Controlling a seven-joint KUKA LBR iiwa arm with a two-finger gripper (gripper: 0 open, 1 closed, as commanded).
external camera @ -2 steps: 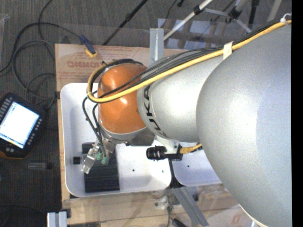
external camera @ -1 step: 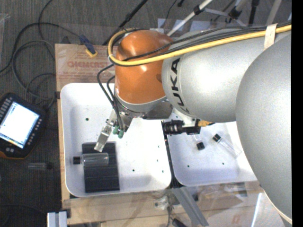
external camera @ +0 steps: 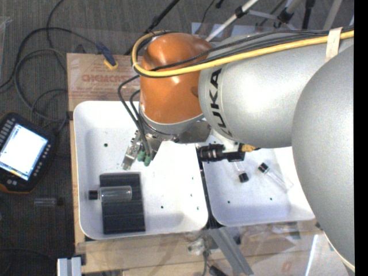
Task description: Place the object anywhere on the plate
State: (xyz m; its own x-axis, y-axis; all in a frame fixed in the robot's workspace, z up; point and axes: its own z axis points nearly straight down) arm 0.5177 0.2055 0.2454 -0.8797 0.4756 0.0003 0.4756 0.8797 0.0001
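Here | end effector (external camera: 136, 154) hangs over left bin (external camera: 86, 119), grip state: cannot tell | clear tube (external camera: 114, 194) lies below it, on dark plate (external camera: 122, 211) | right bin (external camera: 259, 211) holds small bits

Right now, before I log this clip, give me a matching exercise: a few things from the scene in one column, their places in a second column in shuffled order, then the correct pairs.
Things
1. black plate
2. clear vial
3. claw
4. small black piece

Places
A. on the floor of the right bin
B. lying across the plate's upper part
C. above the left bin, up and right of the plate
D. flat in the left bin's lower left part

Pairs: 1-D, 2-B, 3-C, 4-A
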